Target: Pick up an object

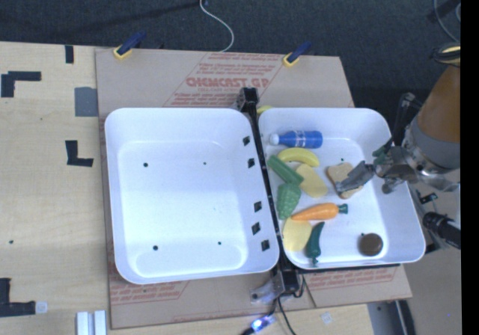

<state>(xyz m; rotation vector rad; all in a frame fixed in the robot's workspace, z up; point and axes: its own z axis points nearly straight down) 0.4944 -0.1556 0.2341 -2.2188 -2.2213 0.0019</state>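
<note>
Pincer (358, 179), finger state indeterminate, sits over the tan block (339, 174) near the right bin's (374, 121) right wall, apparently targeting it.

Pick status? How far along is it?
Done: the grey arm's gripper has reached into the right white bin, by the tan bread-shaped piece. In hand: nothing visibly gripped. Left: grasp and lift; the orange carrot and blue bottle lie untouched.

a wooden bench (45, 199) fills the frame's left and middle; a cardboard sheet (224, 79) lies on it, carrying two white bins (120, 131).
</note>
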